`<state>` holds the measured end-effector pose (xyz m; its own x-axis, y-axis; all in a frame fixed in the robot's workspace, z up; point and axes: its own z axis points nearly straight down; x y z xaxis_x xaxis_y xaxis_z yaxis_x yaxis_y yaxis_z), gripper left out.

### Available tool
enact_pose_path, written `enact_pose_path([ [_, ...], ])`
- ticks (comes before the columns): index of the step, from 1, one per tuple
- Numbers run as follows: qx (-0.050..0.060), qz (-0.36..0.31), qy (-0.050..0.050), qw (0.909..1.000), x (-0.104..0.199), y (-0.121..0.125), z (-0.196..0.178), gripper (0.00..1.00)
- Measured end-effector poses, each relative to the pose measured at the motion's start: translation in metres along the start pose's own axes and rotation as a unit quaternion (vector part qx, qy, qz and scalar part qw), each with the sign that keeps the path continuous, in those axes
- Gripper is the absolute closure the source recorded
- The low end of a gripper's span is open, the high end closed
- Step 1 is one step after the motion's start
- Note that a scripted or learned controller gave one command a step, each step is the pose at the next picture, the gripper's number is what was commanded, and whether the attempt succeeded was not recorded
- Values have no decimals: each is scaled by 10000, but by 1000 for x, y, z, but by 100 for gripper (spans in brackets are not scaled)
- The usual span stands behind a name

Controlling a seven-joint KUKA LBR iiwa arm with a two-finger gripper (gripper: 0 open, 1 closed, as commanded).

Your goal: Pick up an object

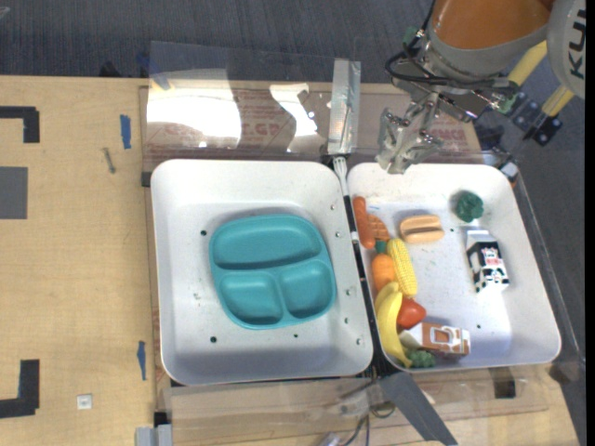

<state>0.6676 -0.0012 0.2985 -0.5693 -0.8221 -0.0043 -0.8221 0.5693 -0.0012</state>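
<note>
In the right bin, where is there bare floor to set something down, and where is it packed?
In the right bin, bare floor lies between the corn and the black-and-white toy, running down toward the near right corner. Its left wall is crowded: carrot, orange, banana, tomato, carton.

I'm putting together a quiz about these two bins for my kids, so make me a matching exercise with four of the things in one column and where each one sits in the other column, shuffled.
Things:
1. teal plate
2. hot dog
3. banana
4. green ball

Places:
A. far right corner of the right bin
B. middle of the left bin
C. near left part of the right bin
D. middle of the right bin's far half, right of the corn cob

Pairs: 1-B, 2-D, 3-C, 4-A
</note>
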Motion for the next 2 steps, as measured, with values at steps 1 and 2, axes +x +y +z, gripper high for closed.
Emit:
enact_pose_path([
  [1,42,-1003,-18,9949,44,-31,-54,100],
  [2,-4,-1693,6,9856,100,-2,-3,100],
])
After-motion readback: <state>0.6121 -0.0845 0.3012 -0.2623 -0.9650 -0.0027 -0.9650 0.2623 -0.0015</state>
